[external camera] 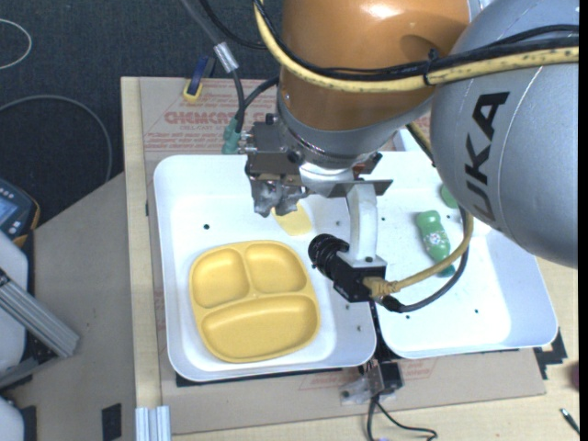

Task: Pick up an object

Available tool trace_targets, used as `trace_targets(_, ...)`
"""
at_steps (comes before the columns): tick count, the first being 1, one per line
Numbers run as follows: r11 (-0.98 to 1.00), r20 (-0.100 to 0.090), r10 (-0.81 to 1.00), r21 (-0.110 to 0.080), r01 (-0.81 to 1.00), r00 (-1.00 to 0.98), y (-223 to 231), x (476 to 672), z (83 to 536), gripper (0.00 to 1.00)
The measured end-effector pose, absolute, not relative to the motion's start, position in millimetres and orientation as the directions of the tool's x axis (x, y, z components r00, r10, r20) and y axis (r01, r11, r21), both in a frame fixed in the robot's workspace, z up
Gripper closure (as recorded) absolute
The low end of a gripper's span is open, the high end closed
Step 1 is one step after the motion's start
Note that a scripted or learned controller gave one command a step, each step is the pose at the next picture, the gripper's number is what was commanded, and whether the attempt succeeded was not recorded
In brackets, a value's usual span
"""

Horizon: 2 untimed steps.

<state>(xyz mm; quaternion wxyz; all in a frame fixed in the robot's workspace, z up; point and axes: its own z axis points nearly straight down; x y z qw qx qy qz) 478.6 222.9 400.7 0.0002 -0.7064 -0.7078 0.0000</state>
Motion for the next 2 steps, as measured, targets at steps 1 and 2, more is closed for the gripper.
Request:
trace_targets(1, 0.001, 0.007, 1.000, 0.016, 1.000, -0.002, 211, 479.6, 532, 1.00)
trace_targets(2, -0.008, -0.006, 1.000, -0.014, 1.000, 0.008, 146, 478.1, 399, 1.00)
